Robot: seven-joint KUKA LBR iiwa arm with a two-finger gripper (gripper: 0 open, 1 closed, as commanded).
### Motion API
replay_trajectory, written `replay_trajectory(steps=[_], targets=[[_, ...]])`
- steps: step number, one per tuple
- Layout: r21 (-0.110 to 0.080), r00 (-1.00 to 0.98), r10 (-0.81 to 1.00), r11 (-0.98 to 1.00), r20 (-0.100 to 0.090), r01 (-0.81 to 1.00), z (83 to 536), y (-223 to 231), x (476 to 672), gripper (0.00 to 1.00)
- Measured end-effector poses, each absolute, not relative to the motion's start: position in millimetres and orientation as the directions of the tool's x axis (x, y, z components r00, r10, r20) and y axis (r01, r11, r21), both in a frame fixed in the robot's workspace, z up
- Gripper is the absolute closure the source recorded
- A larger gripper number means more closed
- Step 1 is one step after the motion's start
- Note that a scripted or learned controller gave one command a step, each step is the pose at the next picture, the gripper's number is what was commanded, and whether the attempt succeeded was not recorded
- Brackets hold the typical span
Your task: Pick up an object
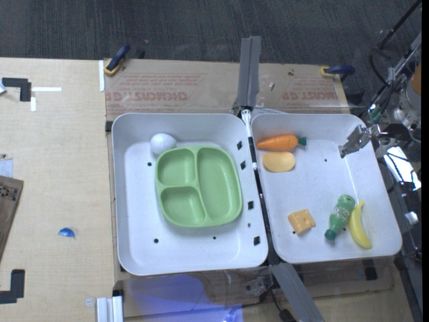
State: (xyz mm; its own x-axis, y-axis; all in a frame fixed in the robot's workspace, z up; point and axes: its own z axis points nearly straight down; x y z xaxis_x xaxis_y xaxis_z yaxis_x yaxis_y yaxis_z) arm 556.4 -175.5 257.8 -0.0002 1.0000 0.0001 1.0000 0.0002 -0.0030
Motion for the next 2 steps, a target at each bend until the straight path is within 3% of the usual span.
replay_trajectory(steps=[1, 2], targets=[[-0.003, 0.123, 0.992, -0.123, 0.0, 0.992, 146.7, -221.3, 500.6, 0.0], [-0.004, 0.184, 0.983, -0.184, 0.01, 0.983, 91.0, -210.5, 479.8, 0.0]])
